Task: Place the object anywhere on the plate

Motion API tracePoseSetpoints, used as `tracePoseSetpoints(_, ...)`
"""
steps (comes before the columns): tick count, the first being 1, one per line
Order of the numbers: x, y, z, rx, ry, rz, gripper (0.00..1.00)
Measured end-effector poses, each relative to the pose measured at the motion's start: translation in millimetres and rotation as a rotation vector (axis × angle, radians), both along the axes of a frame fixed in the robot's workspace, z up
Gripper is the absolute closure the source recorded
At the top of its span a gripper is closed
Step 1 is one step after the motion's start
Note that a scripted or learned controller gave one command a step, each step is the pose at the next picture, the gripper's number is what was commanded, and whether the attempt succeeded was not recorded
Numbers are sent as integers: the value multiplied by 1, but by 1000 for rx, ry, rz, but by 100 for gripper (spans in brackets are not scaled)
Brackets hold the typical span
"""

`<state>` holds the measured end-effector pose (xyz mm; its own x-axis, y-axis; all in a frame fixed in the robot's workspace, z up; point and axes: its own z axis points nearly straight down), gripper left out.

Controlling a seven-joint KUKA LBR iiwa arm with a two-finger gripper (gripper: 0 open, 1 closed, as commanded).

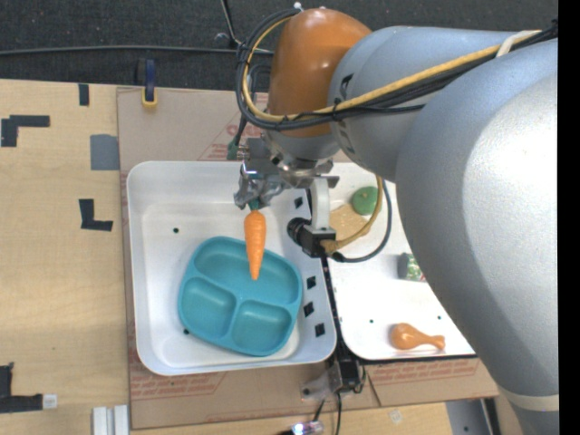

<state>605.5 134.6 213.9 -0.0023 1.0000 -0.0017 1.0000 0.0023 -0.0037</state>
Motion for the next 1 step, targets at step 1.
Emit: tracePoseSetpoints(1,1,0,1,0,-1,0,0)
